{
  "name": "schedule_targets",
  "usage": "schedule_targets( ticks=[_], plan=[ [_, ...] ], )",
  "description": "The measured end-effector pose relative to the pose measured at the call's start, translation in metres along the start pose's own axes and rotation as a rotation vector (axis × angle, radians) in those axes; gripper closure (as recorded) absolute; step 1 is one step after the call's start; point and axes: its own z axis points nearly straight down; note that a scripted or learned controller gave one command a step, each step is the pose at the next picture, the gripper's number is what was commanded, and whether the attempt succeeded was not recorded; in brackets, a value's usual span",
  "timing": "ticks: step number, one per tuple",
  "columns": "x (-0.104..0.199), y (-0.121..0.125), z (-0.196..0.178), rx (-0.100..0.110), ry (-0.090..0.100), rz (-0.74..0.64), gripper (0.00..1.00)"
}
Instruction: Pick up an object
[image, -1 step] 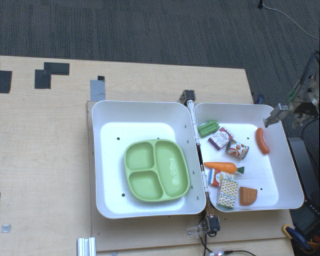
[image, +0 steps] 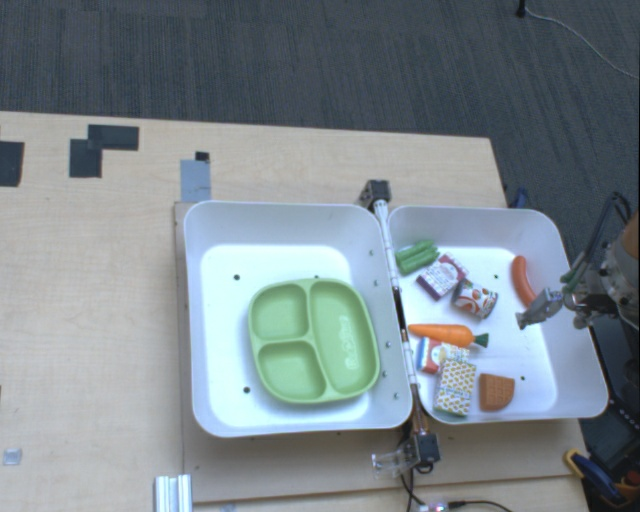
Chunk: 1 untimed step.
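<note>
While the claw is being held low over the right white plastic bin, just beside the red sausage-shaped toy, its state cannot be told. An orange toy carrot is lying mid-bin; a green divided plate is being carried in the left white bin.

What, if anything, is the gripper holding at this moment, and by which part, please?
Nothing is held. The gripper sits over the right bin's right side, nothing between its fingers, close to the red sausage.
</note>
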Motion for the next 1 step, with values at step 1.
schedule_targets(
  ticks=[1],
  plan=[
    [0.0276, -0.0044, 0.1048, -0.003, 0.000, 0.001, 0.00]
  ],
)
